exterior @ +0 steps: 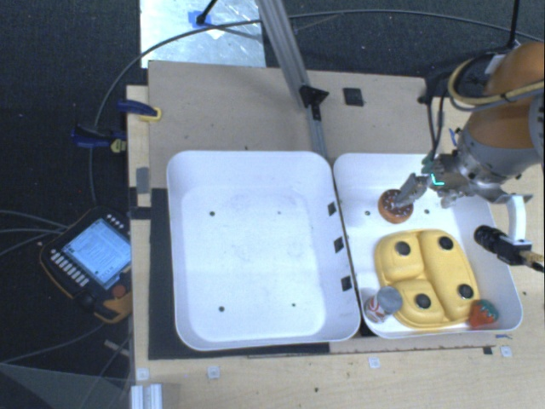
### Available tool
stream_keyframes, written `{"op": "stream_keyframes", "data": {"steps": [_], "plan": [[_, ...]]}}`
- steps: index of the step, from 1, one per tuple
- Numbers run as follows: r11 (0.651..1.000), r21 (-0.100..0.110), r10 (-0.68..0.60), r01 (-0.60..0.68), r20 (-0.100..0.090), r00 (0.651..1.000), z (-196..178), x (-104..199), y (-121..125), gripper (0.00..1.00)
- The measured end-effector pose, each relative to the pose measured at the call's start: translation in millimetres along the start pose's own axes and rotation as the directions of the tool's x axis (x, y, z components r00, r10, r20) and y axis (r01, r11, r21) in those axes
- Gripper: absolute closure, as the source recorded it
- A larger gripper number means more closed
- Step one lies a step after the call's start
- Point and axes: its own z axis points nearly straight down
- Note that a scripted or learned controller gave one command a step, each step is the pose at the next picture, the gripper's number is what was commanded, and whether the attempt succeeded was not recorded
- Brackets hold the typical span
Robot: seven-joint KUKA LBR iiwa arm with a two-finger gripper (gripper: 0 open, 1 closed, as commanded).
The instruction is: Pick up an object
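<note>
In the right bin (511,301), centre-right of the frame, a small brown round object (394,205) looks light and rigid; grip across its rim. The gripper (410,192) hovers touching it; whether the jaws are open I cannot tell.

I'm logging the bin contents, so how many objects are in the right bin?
4: a large yellow molded piece in the middle, a brown round object under the gripper at the back, a small grey-topped object front-left, a red strawberry-like item front-right. The yellow piece may hide more.

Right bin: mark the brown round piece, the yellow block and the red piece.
brown round piece (393,206), camera view, its top face.
yellow block (426,278), camera view, top middle.
red piece (484,313), camera view, its middle.
</note>
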Motion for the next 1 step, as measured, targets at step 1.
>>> {"op": "stream_keyframes", "data": {"steps": [1], "plan": [[1.000,-0.002,0.000,0.000,0.000,1.000,-0.7,0.0,0.4,0.00]]}}
